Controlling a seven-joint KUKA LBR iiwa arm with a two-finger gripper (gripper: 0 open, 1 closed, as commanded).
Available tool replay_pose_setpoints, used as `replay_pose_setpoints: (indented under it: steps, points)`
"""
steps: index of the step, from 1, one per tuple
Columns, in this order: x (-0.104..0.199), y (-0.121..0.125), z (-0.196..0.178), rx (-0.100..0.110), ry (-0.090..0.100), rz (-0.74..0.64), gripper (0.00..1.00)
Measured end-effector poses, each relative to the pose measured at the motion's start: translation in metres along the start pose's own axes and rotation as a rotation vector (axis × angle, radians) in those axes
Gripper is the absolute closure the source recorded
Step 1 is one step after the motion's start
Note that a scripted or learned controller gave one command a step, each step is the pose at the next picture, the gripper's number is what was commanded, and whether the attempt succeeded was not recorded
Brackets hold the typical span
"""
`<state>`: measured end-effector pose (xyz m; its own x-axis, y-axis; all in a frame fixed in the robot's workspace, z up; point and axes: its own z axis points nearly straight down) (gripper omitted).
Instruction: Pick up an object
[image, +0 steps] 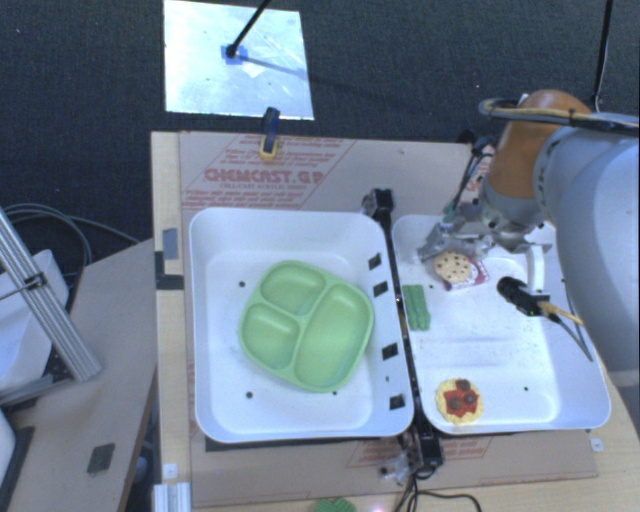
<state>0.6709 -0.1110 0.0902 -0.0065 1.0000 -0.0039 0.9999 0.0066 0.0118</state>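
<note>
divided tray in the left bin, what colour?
Light green divided tray, plain, no pattern; seen clearly in the camera view.

Dark carpet floor (80, 100) surrounds the wooden bench (300, 165); a shiny metal sheet (238, 60) lies beyond it.

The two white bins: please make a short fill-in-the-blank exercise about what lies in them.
1. The green plate with three sections lies in the ____ bin.
2. The small pizza lies near the ____ edge of the right bin.
3. The gripper hangs just above the ____.
4. The green block lies beside the right bin's ____ wall.

Missing words: left; front; cookie; left
</note>
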Motion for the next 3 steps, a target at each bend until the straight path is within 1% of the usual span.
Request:
replay_pose_setpoints:
  steps: [1,2,3]
  points:
    - [-0.002,0.002,-0.015,-0.014,-0.006,-0.002,1.00]
    - [-0.001,0.001,-0.014,-0.011,-0.006,-0.004,0.00]
    - [-0.040,0.003,-0.189,-0.010,-0.003,0.006,0.00]
